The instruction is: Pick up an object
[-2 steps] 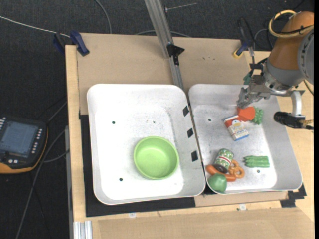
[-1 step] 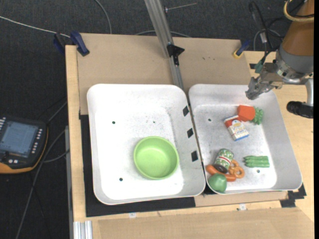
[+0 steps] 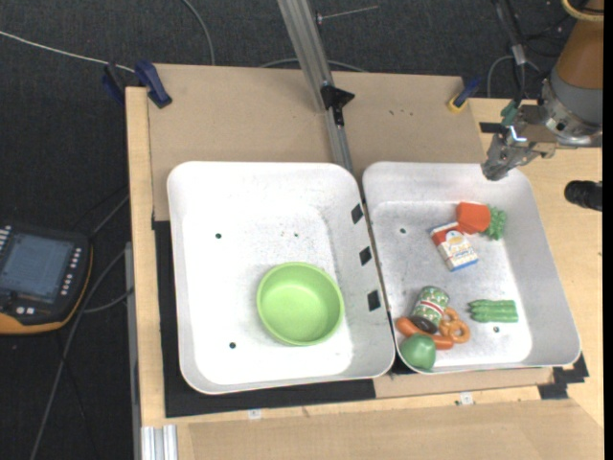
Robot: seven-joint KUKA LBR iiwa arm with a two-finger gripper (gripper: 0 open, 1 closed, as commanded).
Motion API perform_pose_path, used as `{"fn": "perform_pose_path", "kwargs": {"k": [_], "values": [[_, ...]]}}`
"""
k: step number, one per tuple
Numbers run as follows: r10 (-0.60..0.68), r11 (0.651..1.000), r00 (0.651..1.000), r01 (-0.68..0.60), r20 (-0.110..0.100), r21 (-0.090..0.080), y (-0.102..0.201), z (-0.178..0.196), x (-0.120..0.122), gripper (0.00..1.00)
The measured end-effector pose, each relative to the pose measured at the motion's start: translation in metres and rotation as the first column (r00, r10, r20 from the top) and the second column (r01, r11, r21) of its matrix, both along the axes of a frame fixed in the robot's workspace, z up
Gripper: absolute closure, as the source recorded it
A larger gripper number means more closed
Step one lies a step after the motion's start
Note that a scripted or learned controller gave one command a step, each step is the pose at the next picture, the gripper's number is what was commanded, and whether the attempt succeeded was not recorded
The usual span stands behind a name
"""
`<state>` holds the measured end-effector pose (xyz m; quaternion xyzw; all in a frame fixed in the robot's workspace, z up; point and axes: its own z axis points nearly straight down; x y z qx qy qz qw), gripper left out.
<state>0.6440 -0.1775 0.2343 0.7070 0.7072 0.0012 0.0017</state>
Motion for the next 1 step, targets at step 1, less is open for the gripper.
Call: {"fn": "perform_pose_path", "kwargs": {"k": [1], "values": [[0.005,1.000,1.000,-0.005,-0.003,0.002,0.0623,-0.0026,0.0011,1.00]]}}
